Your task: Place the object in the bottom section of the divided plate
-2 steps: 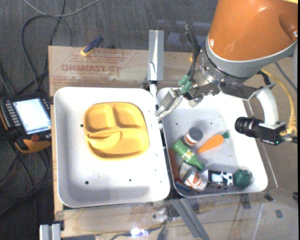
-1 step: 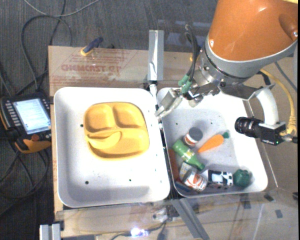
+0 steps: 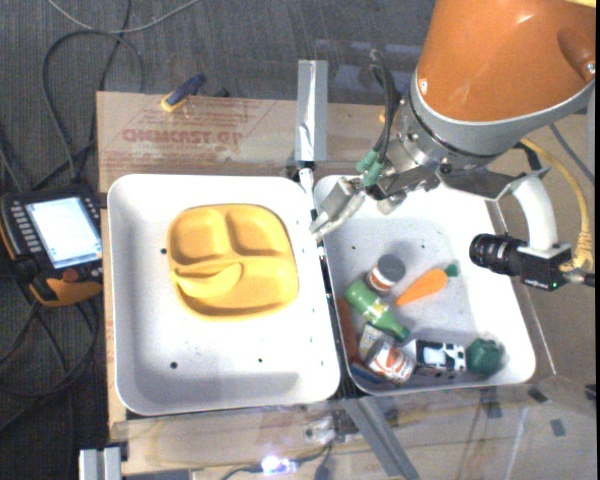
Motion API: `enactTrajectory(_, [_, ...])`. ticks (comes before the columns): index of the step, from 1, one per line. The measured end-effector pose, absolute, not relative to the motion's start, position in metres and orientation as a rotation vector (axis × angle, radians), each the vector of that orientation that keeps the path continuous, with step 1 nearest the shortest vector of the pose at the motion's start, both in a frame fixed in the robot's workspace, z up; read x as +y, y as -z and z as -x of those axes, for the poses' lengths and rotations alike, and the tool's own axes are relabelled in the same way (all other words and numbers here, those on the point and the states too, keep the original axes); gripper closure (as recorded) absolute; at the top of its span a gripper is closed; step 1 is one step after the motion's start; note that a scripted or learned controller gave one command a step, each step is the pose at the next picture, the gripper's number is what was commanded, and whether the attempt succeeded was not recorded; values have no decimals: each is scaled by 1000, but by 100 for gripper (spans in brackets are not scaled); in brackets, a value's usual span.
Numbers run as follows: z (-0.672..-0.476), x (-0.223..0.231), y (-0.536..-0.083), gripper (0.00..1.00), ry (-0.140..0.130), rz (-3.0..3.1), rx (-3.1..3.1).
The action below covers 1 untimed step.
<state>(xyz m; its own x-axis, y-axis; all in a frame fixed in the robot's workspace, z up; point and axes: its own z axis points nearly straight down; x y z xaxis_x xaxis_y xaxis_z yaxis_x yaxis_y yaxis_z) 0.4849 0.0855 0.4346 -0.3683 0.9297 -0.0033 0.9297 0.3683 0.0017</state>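
A yellow divided plate point(image 3: 235, 260) lies in the left white bin point(image 3: 140, 368); its two small sections are at the top and its wide bottom section point(image 3: 230, 293) holds nothing. My gripper point(image 3: 332, 210) hangs over the wall between the two bins, at the right bin's upper-left corner, just right of the plate's top edge. Nothing shows in its grip. In the right bin point(image 3: 480, 218) lie an orange carrot point(image 3: 423, 285), a green bottle point(image 3: 372, 306), a small round jar point(image 3: 387, 271), a red-labelled can point(image 3: 385, 360) and a dark green piece point(image 3: 485, 355).
The arm's orange band and grey wrist point(image 3: 500, 58) cover the right bin's far side. A black camera point(image 3: 505, 255) on a bracket juts over the bin's right edge. A handheld pendant point(image 3: 55, 233) lies left of the bench. A black-and-white item point(image 3: 440, 355) rests by the can.
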Motion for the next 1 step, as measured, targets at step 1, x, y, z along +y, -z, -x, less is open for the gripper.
enactTrajectory(1, [-485,85,-435,0,1,-1764,2596])
